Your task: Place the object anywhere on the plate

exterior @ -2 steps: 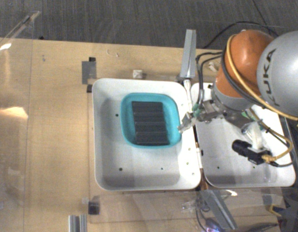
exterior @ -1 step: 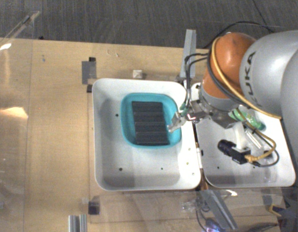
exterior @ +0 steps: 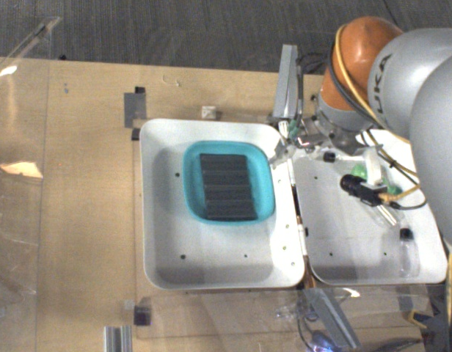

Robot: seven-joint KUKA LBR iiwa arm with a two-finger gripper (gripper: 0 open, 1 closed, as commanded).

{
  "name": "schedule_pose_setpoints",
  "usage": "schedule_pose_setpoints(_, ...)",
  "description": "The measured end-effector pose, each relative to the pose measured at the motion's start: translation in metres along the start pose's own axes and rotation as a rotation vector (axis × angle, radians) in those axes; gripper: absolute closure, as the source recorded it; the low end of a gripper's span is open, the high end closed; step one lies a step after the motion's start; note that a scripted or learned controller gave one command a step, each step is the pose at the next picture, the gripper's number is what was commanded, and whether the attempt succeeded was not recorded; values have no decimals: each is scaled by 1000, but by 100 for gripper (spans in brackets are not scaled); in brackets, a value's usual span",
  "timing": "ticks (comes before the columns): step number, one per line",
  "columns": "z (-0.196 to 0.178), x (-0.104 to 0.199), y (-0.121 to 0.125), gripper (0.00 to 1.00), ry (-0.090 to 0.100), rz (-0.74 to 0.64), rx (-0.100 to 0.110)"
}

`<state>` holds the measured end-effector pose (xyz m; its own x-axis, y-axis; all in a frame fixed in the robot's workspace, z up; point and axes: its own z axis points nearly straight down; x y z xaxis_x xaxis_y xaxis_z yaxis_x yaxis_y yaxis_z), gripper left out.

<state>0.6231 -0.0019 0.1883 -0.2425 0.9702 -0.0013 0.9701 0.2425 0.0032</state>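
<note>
A shallow white bin (exterior: 167,255) with rounded corners and a smooth, matte plastic floor sits on the pale wood-grain counter (exterior: 72,196). A second bin (exterior: 351,248) of the same make is just beside it at 3 o'clock, and their rims touch. In the left bin, toward 12 o'clock from its centre, lies the plate (exterior: 264,185). It is a glossy turquoise square with softly rounded corners and a raised lip.

The object (exterior: 227,187) rests flat on the middle of the plate. It is a dark grey, roughly rectangular slab crossed by parallel ribs, with turquoise showing all round it.

The tool (exterior: 292,139) is at 2 o'clock from the plate, over the right bin's 11 o'clock corner beside the shared rims. From this angle I cannot tell whether it is open or closed, and nothing is seen held in it. The smooth grey arm (exterior: 424,79), with its glossy orange band (exterior: 358,50), comes in from 2 o'clock. A small pale cube (exterior: 208,112) sits on the counter at 12 o'clock from the left bin.
</note>
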Motion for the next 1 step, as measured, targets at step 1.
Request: schedule_pose_setpoints(1,-33,-43,-6,0,-1,-34,-3)
